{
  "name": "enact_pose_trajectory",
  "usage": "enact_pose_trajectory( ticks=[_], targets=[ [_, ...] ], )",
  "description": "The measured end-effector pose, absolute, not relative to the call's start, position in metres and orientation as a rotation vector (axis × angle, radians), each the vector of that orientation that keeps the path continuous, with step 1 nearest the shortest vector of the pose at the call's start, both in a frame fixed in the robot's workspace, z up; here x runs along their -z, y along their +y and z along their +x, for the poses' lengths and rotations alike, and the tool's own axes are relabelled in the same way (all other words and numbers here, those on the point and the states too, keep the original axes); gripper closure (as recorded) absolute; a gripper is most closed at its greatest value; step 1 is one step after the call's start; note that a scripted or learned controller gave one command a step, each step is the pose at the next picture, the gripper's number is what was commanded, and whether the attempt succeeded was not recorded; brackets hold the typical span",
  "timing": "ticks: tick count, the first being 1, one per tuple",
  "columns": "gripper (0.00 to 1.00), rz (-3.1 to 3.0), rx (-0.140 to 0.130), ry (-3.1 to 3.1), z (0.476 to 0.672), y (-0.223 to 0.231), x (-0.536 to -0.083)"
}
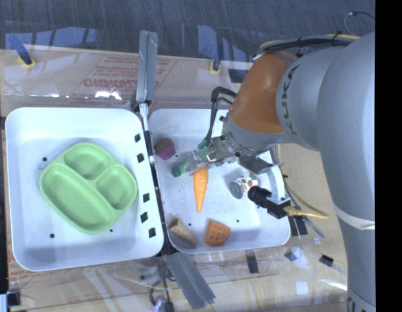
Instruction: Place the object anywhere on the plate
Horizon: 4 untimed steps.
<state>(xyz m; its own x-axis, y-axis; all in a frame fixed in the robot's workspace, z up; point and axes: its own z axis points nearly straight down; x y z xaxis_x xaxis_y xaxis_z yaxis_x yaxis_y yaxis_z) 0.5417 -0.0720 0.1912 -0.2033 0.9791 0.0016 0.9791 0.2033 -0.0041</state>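
Clerk: Nearest items, right bin (278, 236), front edge: one tan bread-like piece (181, 231); one orange wedge (217, 233) just beside it.

Checker: Next back?

Clerk: One carrot (200, 187), orange, lying lengthwise at the bin's middle, its thick top under the claw (202, 156). One small white and orange item (242, 186) to its right. One purple round item (165, 149) near the divider.

Checker: Claw state?

Clerk: Low over the carrot's top, green-tipped part (181, 169) beside it. Whether its fingers grip anything, cannot tell.

Checker: Plate?

Clerk: One green plate (87, 185), three compartments, left bin (25, 246), well apart from the carrot.

Checker: Farthest?

Clerk: Table (110, 77), clear sheeting.
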Motion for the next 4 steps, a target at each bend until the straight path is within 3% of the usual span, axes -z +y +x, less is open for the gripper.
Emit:
enact_pose_trajectory(
  ticks=[2,3,4],
  targets=[
    [1.0,-1.695,-0.003,-2.643,0.531,0.08,-0.204],
    [1.0,-1.666,-0.004,-2.66,0.554,0.13,-0.188],
    [0.0,-1.666,-0.004,-2.661,0.554,0.13,-0.188]
  ],
)
